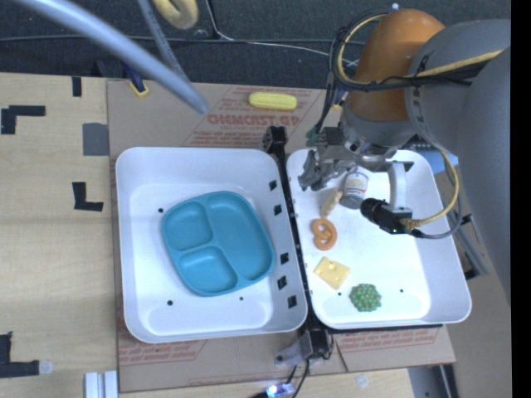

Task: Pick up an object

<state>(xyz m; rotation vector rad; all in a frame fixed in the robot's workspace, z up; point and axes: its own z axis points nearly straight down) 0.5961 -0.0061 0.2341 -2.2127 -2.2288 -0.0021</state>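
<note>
A blue divided plate (217, 242) lies in the left bin (133, 222). In the right bin (448, 297), the end effector (332, 177) hangs at twelve o'clock, its state impossible to tell, above a pretzel (323, 233), cheese wedge (331, 272) and broccoli (365, 297).

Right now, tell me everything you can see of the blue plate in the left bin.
The blue plate is a rounded-rectangle tray, plastic by its look, split into three compartments by raised ridges. It lies flat and right side up on the floor of the left bin, turned at a slant. Nothing rests in it.
</note>
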